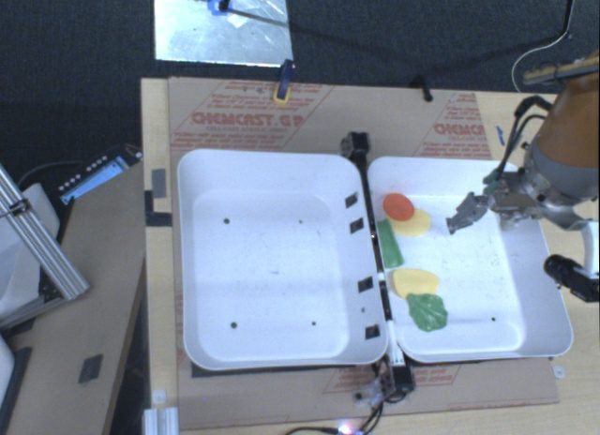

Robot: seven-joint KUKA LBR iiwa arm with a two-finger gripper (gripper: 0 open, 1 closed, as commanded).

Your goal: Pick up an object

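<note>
In the right bin (pixel 525 330) lie several small objects along its left side: an orange-red round piece (pixel 398 205), a pale yellow piece (pixel 413 224) just below it, a green flat strip (pixel 389 244) against the divider, a second yellow piece (pixel 415 281) and a dark green lumpy piece (pixel 427 311). My gripper (pixel 462 216) hangs over the bin's upper middle, to the right of the orange-red and yellow pieces and apart from them. Nothing shows between its fingers.
The left bin (pixel 202 330) sits beside the right one, joined by a black hinged divider (pixel 367 236). The arm's grey wrist (pixel 553 180) reaches in from the right over the right bin's rim. A metal sheet (pixel 222 11) lies beyond the bench.
</note>
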